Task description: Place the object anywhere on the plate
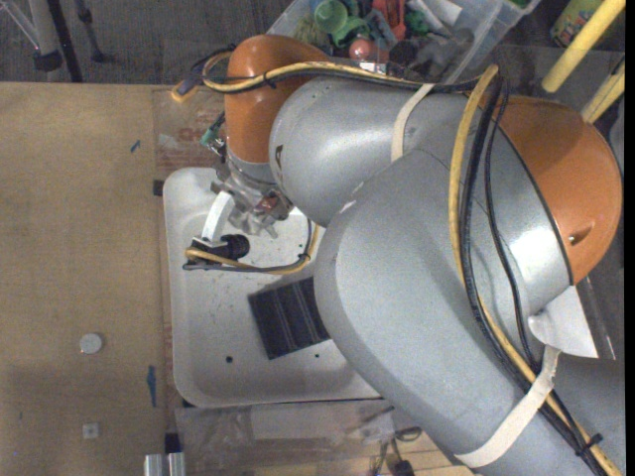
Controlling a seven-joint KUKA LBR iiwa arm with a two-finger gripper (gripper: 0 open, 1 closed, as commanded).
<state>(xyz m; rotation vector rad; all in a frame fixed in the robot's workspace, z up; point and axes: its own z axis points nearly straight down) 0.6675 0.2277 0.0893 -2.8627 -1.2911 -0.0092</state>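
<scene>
A black ribbed rectangular block [286,319] lies flat on the floor of the left white bin [189,296], towards its near side. My gripper [260,209] hangs over the far part of that bin, pointing down, a little up and left of the block and apart from it. The wrist and its orange band [253,92] hide the gripper from above. The grey arm covers most of the right half of the view, including what lies beneath it.
A clear tub [397,8] of colourful toys stands beyond the bins at the top. The brown bench top [69,216] stretches to the left, with a small grey disc [90,343] on it. Yellow poles [595,28] cross the top right corner.
</scene>
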